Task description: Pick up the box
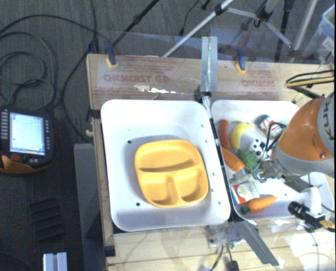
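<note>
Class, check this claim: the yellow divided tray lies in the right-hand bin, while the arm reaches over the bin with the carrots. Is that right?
Not quite. The camera view shows the yellow divided tray in the left-hand bin. The rest holds: the arm reaches over the bin with the carrots.

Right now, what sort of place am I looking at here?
Probably a robotics lab or test bench. A robot arm reaches over two white bins, one holding a yellow divided tray, the other toy food such as a carrot. A handheld control screen and loose cables lie on the floor.
</note>
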Robot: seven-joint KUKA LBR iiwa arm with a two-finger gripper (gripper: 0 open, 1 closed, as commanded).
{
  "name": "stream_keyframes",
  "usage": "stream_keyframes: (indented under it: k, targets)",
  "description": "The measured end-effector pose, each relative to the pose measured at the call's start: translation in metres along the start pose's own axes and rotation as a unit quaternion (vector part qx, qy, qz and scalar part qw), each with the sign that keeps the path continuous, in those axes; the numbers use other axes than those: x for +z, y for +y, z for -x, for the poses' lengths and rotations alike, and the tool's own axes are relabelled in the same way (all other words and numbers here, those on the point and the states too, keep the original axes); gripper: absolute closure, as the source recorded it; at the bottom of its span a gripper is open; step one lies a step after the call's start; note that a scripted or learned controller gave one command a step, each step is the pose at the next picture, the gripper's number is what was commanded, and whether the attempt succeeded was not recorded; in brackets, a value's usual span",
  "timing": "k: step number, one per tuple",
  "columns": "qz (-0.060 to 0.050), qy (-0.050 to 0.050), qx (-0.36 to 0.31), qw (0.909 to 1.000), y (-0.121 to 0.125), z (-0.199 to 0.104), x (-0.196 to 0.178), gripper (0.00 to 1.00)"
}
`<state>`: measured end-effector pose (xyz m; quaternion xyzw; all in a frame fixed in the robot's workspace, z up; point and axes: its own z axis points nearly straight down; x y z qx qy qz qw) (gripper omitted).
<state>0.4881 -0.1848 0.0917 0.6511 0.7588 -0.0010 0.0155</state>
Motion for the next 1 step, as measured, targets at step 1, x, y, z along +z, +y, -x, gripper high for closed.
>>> stream_keyframes:
  k: [1]
  targets:
    - [0.0,-0.014,0.038,0.9992,-0.0022,-0.0138,-0.0034,0.0]
